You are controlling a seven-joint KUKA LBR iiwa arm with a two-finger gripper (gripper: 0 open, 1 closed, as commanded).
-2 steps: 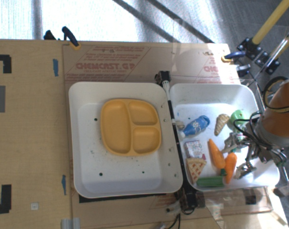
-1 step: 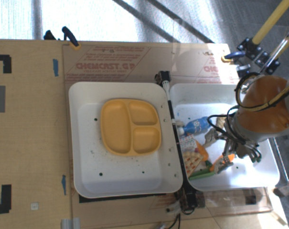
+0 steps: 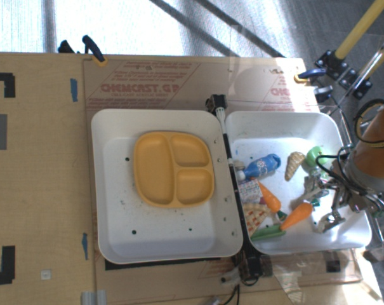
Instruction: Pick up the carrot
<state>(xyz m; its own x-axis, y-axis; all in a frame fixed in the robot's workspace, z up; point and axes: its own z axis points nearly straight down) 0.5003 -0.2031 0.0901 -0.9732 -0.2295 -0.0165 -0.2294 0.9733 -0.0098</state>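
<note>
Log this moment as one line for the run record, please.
task: pick up carrot | tool: low in right bin, beside carrot | carrot: lying on bin floor, not lifted | left bin: yellow divided plate

**Non-task items on the desk**

Left bin [image 3: 109, 189]: a yellow divided plate [image 3: 174, 169], upright and roughly centred. Right bin [image 3: 277, 129]: a blue bottle [image 3: 261, 166] lying near the shared wall; a tan cone-shaped toy [image 3: 295, 163] to its right; a green item [image 3: 314, 155] beside that; a waffle-patterned piece [image 3: 254, 216] near the front; a green pod [image 3: 268, 233] just beyond it. Clamps [image 3: 93, 48] grip the cardboard's [image 3: 39, 170] far edge.
</note>
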